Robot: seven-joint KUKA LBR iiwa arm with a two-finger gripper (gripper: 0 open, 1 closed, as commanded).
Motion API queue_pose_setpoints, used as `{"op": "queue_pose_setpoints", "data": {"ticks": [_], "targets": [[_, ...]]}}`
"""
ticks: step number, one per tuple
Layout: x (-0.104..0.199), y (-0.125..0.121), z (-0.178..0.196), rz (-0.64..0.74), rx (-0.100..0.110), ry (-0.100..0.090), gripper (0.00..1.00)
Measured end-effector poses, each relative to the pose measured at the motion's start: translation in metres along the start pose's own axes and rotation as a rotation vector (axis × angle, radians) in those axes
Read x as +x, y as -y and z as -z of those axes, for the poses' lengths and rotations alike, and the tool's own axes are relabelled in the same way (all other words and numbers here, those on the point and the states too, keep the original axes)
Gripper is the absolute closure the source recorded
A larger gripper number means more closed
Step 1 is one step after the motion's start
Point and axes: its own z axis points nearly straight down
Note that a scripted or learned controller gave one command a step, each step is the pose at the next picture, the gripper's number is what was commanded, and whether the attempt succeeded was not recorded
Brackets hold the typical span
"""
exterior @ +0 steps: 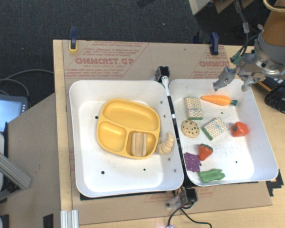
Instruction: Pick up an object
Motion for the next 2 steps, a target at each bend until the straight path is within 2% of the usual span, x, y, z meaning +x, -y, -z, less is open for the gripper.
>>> {"op": "queue_pose_setpoints", "data": {"ticks": [1,2], "targets": [[-0.011,-0.005,-0.182,-0.004,0.004,-0.004,0.0],[0.007,0.058,-0.176,-0.004,-0.012,0.002,0.0]]}}
